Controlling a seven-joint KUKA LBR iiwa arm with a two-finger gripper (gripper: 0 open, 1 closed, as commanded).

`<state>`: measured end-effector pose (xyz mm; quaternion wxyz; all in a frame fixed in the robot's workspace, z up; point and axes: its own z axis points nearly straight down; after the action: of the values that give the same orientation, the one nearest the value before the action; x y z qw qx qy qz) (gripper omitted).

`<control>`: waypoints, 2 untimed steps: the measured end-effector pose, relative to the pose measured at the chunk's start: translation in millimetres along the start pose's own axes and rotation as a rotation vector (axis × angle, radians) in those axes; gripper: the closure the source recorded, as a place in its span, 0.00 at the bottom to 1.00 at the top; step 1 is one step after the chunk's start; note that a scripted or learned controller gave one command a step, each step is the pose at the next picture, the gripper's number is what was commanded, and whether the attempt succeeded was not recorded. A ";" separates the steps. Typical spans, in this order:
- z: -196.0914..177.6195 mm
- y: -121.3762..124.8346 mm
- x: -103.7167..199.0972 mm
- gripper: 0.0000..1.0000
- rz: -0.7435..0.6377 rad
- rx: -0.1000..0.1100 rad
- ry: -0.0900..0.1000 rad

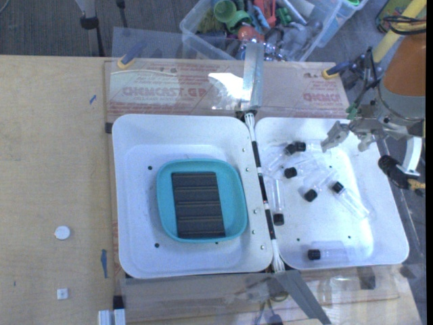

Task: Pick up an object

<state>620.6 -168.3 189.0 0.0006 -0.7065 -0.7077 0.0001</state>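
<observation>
Camera view puts my gripper at the two o'clock corner of the right bin; whether my jaws are released or clenched I cannot tell. Clear vials with black caps lie scattered across that bin. At nine o'clock, the left bin bears a teal tray.

One fixed camera looks down at a slant from above the counter, taking in both white bins whole: the left bin and the right bin. It stands far enough back to include a clear tub of toys beyond the counter's far edge, and the arm entering at the right.
</observation>
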 end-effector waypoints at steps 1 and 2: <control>75.1 7.4 0.9 0.00 -0.054 -0.026 -0.003; 101.5 -14.8 57.8 0.00 -0.118 -0.009 -0.002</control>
<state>605.6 -110.5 87.5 -0.0033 -0.6633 -0.7483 -0.0022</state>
